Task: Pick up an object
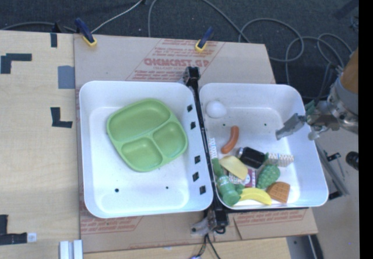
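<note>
The jaws (289, 127), whether open or closed I cannot tell, hover over the right bin's (274, 95) right side.

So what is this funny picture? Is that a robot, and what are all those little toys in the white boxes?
Yes! The picture is taken by one camera looking down on a bench. The grey thing coming in from the right is a robot arm, and its hand hangs over the right bin. I can't see anything in the hand. That bin holds toy food: a white ball, a sausage, a banana and more. The left bin holds a green plate with three sections. The robot is meant to pick something up.
</note>
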Available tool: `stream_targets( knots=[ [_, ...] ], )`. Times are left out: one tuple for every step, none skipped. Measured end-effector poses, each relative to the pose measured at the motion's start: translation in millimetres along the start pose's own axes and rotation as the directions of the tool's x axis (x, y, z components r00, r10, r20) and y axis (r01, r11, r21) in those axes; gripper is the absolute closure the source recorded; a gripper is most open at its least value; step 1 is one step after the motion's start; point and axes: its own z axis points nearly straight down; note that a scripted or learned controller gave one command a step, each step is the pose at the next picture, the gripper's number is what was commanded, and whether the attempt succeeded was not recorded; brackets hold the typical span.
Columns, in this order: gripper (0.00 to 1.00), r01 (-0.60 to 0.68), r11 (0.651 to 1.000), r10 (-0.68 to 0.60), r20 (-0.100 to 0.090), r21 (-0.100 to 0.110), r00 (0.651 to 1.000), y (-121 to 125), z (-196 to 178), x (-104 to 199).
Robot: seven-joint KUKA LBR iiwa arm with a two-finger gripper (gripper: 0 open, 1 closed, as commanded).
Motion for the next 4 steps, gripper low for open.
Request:
stream_targets(
  knots=[
    [0.0,0.002,1.0,-0.002,-0.001,0.001,1.0,1,65,64],
    [0.0,0.0,1.0,0.0,0.0,-0.001,1.0,33,158,87],
    [0.0,0.001,1.0,-0.001,-0.001,-0.003,1.0,54,165,66],
    [0.0,-0.001,1.0,0.001,0.003,-0.009,1.0,20,165,81]
  ],
)
